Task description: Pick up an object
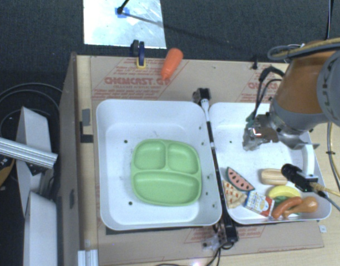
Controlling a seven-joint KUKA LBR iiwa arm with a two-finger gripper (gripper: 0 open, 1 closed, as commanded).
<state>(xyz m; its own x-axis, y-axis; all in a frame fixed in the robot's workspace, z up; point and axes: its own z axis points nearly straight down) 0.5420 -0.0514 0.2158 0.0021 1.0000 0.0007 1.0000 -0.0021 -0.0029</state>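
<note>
the desk [125,77] is a brown board printed with red lettering, and it carries two shallow white bins side by side. the left bin [111,121] holds a green divided plate [166,172] lying flat near its middle, with three compartments facing up. the right bin [231,121] has its far half bare, while the toy foods crowd its near right corner.

the arm [311,87] reaches in from the right, its orange band and grey wrist hanging over the right bin's far right side. the gripper [255,138] sits low over the middle of the right bin, near the bin floor, apart from the foods. whether its fingers are open or closed cannot be told from this angle, and nothing is seen between them.

among the objects to pick, a watermelon slice [239,178] lies nearest the divider, with a waffle-patterned piece [232,193] just beside it toward the near edge. a tan bread roll [273,176] lies to the right, partly under a black part of the arm's fittings. a yellow banana [284,192] sits near it, touching a small printed carton [257,202] and a red-orange sausage-like piece [289,205].

an orange carrot [171,62] lies on the desk beyond the left bin, beside a small blue and yellow clamp [138,52].
</note>
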